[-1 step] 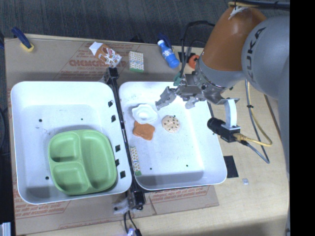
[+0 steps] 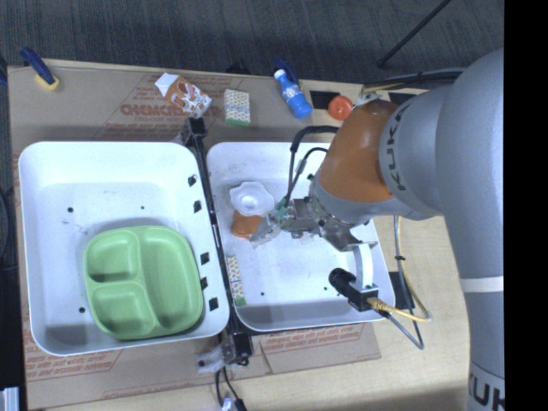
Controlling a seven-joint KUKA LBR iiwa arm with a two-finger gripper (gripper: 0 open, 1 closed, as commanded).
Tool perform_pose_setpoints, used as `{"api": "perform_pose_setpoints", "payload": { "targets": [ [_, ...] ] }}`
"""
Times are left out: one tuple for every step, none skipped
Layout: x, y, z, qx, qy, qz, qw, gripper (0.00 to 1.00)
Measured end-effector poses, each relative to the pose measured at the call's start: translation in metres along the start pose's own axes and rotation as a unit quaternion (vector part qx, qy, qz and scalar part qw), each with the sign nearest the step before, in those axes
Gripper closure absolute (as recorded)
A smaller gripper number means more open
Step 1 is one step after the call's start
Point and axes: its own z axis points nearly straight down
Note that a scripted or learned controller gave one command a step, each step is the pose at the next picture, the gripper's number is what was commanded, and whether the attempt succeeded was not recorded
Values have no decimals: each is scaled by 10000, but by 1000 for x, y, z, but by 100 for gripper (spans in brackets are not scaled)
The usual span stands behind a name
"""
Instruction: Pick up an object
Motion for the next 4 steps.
{"api": "perform_pose_setpoints", "payload": {
  "targets": [
    [-39,66,-15,-27,-5,5,10000,0],
    [-13,90,45,-28,-5,-6,10000,0],
    [-13,90,35,-19,-7,-26,10000,100],
    [21,31,-54,-19,1,-3,10000,100]
  ]
}}
